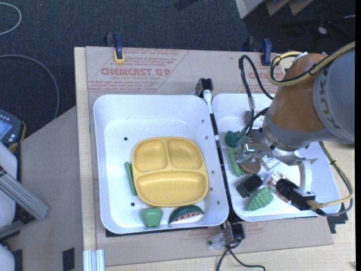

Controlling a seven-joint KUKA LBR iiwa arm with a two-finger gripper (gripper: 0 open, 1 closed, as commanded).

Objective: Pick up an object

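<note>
The left bin (107, 151) carries a yellow divided plate (169, 171) that takes up most of its floor, lying flat with its three compartments bare. A thin green strip (130, 178) lies along the plate's left edge, squeezed between it and the bin's left wall. Against the bin's near edge sit a small green lump (151, 216) and, just right of it, a watermelon slice toy (186, 214), both tucked under the plate's near rim, as if the plate pushed them to the wall.

The right bin (324, 199) holds the loose pieces the task would draw from. Near its left wall a dark green toy (232, 138) sits toward the far side, with a thin light-green piece (234, 161) just below it. Toward the near edge lie a black block (248, 185) and a bumpy green toy (260, 199), close together.

The arm (307, 100) reaches in over the right bin, its orange band above the wrist, and the gripper (252, 157) hangs low among these pieces, by a brownish object (249, 166). Whether it is released or clenched I cannot tell; the wrist hides it. Judging by this, the pick is at the reaching stage, and nothing is seen lifted.
</note>
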